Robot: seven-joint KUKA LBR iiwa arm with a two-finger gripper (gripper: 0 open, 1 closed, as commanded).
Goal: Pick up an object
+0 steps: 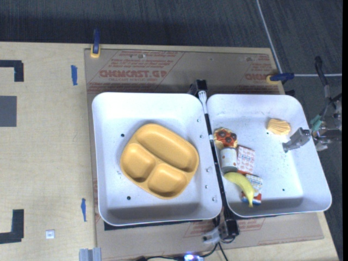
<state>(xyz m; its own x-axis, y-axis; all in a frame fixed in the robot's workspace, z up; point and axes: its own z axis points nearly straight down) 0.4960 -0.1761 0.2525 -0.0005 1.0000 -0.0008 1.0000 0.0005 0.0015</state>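
Worktop (43, 162) — pale wood, carrying two shallow white bins side by side on a brown sheet.

Left bin (103, 145): one yellow three-compartment tray (158, 160), lying flat near the middle.

Right bin (304, 192): a cluster against its left wall — a round red-and-yellow packet (225, 138) at the top, a small white can (228, 159) below it, a red-and-white carton (246, 160) just beside the can, and a banana (242, 185) at the lower end, touching some small red-and-white wrappers (255, 190). A yellow sponge-like piece (279, 126) lies apart, near the bin's upper right corner.

Pincer (296, 140): at the right bin's right edge, just below the yellow piece, with nothing seen in its grasp; how wide it stands cannot be told.
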